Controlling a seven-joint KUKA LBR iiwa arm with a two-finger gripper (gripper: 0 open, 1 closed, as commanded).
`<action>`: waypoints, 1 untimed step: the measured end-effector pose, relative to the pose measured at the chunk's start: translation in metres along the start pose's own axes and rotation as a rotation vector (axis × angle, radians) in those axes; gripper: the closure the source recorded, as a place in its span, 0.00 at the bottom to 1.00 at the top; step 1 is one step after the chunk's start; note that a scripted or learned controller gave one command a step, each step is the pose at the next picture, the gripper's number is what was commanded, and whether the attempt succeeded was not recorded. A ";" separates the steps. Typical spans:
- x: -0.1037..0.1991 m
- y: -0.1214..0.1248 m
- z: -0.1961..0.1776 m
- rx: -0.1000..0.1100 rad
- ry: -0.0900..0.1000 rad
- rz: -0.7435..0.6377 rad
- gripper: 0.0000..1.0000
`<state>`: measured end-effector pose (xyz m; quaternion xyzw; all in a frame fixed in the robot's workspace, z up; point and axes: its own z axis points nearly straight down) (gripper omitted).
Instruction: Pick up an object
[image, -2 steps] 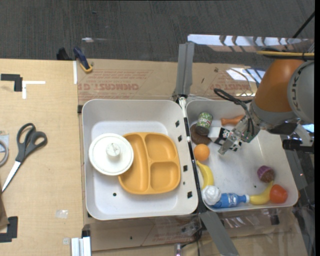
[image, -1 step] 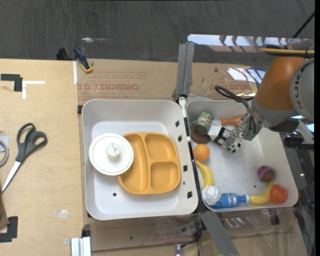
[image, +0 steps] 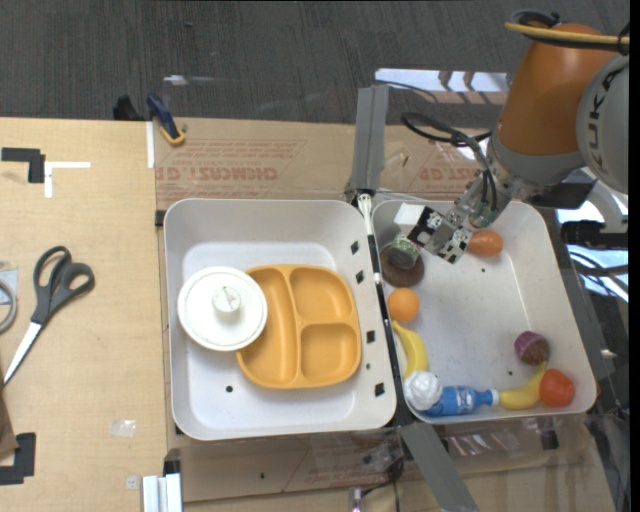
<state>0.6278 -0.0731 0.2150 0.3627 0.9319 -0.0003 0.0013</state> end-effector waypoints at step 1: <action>-0.051 -0.060 -0.147 0.001 0.000 0.109 1.00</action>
